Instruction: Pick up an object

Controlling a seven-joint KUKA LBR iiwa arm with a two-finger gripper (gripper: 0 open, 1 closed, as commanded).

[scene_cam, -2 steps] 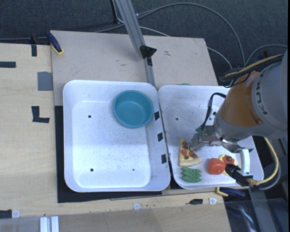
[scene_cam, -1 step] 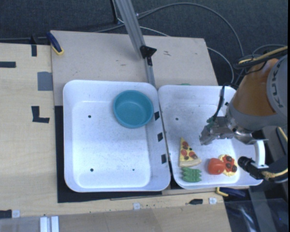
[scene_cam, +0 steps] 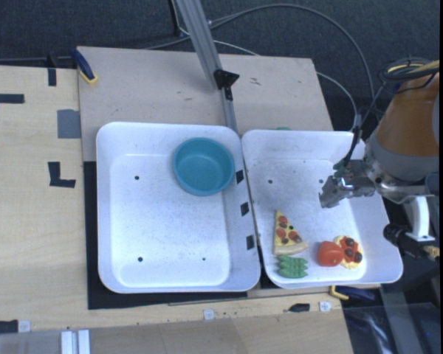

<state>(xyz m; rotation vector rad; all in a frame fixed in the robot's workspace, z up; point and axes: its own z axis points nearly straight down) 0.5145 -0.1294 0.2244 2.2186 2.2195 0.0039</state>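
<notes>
In the right bin a pizza slice toy lies near the front left, with a green toy just below it. A red tomato-like toy and a yellow-and-red piece lie at the front right. My gripper hangs over the right part of this bin, above and behind the red toy, apart from all of them. Nothing shows between its fingers. A blue bowl sits at the back right of the left bin.
A metal pole slants down to the gap between the bins. Cables run over the bench behind the right bin. The arm's orange band stands at the right edge. A yellow-blue clip lies at the back left of the board.
</notes>
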